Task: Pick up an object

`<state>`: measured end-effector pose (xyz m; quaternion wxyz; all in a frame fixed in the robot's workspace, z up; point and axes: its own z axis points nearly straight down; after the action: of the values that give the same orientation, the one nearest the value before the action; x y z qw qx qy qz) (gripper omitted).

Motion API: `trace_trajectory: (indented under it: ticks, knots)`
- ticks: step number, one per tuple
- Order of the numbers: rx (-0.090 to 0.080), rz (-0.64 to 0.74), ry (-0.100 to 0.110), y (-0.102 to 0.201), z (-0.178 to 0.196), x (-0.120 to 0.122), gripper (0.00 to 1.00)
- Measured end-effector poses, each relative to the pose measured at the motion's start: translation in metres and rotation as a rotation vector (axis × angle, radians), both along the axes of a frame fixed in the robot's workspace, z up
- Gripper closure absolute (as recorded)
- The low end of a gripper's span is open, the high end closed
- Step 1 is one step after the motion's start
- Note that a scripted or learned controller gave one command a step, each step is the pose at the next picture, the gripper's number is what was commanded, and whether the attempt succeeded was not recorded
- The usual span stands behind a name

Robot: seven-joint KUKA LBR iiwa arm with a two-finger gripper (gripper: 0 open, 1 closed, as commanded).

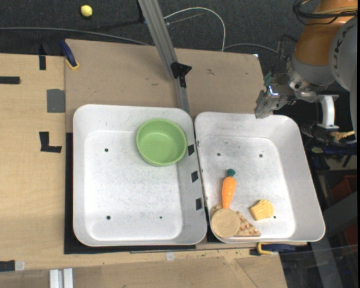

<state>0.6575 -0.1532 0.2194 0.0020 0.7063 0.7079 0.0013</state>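
A round green plastic bowl (161,141) sits in the left white bin (90,161). Right of the bowl, in the right white bin (288,155), lie an orange toy carrot (228,190), a tan round disc (225,222) and a yellow wedge (261,210). The hand (264,108) hovers over that bin's far rim, carrying nothing.

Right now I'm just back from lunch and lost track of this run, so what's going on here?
The arm's gripper sits over the far rim of the right bin, with nothing visibly held. In that bin's near part lie a carrot, a yellow block and a tan disc with a waffle-like piece beside it. The left bin holds a green bowl at its far right. No pick looks made yet.
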Motion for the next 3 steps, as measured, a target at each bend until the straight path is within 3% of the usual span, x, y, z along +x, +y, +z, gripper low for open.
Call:
trace_trajectory:
  ticks: [1, 3]
  knots:
    - [-0.001, 0.0, -0.002, 0.002, 0.064, -0.003, 1.0]
    - [0.002, 0.002, 0.008, 0.086, 0.045, -0.038, 1.0]
